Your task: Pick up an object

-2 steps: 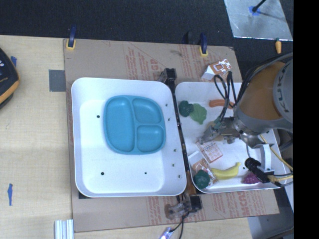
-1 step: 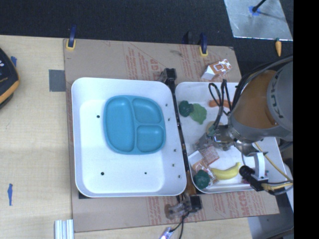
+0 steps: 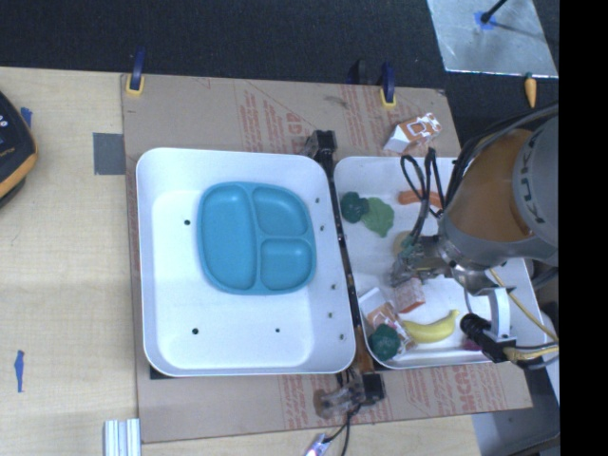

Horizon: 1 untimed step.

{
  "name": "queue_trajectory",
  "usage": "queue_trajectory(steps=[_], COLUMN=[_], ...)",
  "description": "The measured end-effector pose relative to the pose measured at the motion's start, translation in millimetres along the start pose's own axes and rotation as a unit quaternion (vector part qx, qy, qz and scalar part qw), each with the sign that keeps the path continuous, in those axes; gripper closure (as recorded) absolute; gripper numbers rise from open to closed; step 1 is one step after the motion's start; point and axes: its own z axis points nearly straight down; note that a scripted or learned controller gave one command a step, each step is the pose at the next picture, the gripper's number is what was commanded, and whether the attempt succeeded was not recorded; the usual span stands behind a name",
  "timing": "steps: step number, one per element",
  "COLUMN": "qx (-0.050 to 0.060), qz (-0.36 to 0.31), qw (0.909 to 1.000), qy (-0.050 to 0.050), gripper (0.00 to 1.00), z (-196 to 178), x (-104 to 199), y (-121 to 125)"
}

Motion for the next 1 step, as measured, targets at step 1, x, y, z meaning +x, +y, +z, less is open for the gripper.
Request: queue_trajectory(steps=[1], qx=[-0.002], qz=[0.002], qw=[1.0000], qy=[0.001], gripper=[1.00], z=[-91.5], x=[53.7], y=[81.6])
